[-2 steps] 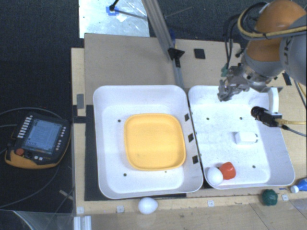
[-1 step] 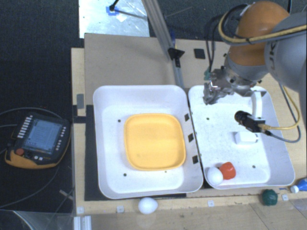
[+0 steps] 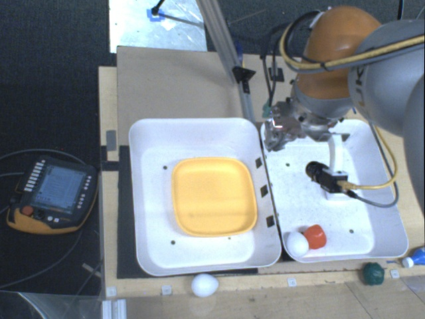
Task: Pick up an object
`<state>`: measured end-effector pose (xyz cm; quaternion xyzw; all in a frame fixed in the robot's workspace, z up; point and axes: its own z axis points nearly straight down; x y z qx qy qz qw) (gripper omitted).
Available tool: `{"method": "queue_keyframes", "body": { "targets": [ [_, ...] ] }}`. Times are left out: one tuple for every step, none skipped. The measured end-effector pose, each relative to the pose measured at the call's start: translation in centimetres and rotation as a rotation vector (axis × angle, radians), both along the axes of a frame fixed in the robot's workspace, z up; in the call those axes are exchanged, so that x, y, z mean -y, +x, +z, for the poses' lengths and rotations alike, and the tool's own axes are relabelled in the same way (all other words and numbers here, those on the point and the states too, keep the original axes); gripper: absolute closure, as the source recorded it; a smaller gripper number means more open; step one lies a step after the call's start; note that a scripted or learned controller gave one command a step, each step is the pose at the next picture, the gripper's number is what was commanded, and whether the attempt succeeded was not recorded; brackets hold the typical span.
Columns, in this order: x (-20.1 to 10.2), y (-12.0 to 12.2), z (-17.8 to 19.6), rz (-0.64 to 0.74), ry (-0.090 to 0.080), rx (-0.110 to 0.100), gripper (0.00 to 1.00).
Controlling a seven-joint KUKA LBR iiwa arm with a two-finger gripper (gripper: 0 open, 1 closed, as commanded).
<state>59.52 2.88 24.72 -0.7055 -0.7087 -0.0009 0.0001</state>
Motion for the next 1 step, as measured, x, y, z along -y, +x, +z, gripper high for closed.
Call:
{"method": "queue_keyframes", "body": {
  "targets": [
    [-5.60, -1.85, -1.36, 0.000, 0.000, -0.001, 1.00]
  ]
}}
